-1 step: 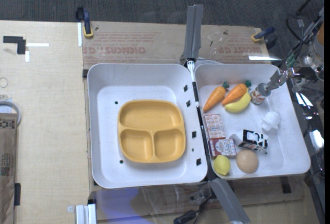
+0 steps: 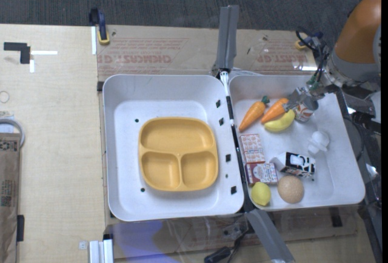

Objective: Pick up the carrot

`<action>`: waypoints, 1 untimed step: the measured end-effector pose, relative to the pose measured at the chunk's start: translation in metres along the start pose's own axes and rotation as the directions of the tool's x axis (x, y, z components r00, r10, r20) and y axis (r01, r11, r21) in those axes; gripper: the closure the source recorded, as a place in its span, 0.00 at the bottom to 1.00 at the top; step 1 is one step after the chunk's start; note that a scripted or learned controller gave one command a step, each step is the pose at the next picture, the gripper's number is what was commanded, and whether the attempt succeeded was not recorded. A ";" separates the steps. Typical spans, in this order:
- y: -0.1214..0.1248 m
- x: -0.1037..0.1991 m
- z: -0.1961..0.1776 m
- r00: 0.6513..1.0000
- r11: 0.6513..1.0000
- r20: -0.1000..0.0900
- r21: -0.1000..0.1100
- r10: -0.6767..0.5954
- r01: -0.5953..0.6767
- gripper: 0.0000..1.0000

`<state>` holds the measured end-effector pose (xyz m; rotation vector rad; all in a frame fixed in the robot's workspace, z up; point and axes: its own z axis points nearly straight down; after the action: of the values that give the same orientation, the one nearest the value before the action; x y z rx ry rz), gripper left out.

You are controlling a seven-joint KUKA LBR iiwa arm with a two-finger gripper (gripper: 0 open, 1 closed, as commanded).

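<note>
Carrots: two carrots lie in the right bin (image 2: pixel 348 153) toward 11 o'clock, tilted, greens up; the first carrot (image 2: pixel 252 115) sits left of the second carrot (image 2: pixel 275 109), near but apart.
Claw: the claw (image 2: pixel 303 98) hovers at the second carrot's upper right end; whether it stands apart or together, I cannot tell, the view being too small.
Banana: the banana (image 2: pixel 279 123) lies just under the second carrot, touching it.
Left bin: the left bin (image 2: pixel 115 153) holds a yellow divided plate (image 2: pixel 179 153) at its centre.
Front corner: a lemon (image 2: pixel 260 194) and an egg (image 2: pixel 290 189) sit at 6 o'clock of the right bin.
</note>
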<state>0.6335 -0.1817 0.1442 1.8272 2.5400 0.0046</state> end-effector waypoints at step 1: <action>0.034 0.023 0.050 0.963 0.963 -0.007 0.009 -0.271 0.271 0.00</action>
<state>0.6589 -0.1490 0.0944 1.4674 2.7751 -0.0051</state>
